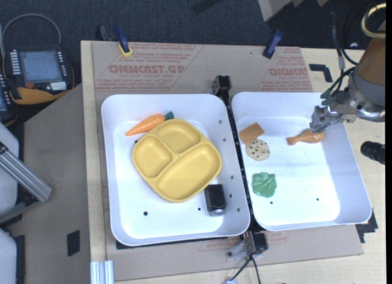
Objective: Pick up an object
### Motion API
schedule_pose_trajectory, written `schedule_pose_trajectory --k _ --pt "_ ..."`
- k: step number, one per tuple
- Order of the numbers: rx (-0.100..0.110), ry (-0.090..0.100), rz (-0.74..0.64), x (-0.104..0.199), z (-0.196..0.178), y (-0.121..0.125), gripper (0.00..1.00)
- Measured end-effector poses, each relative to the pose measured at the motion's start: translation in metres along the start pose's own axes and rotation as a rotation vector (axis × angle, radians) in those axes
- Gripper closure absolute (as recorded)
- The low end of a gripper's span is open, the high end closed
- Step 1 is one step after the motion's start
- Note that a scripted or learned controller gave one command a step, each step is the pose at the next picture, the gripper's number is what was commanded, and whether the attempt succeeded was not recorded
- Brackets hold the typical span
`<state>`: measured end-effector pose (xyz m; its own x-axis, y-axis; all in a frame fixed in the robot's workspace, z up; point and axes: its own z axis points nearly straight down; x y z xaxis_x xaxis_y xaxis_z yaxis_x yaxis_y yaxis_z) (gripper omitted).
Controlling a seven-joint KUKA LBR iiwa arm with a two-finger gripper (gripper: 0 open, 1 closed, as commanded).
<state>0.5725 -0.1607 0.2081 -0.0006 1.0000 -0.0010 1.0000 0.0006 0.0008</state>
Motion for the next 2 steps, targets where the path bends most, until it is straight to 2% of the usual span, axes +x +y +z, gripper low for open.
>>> schedule_pose_trajectory --k 1,2 --pt "-0.003 -0.001 0.0 -0.003 -0.043 -0.003 1.0" --pt "0.003 0.002 -0.002 0.049 -0.029 -0.005 1.0"
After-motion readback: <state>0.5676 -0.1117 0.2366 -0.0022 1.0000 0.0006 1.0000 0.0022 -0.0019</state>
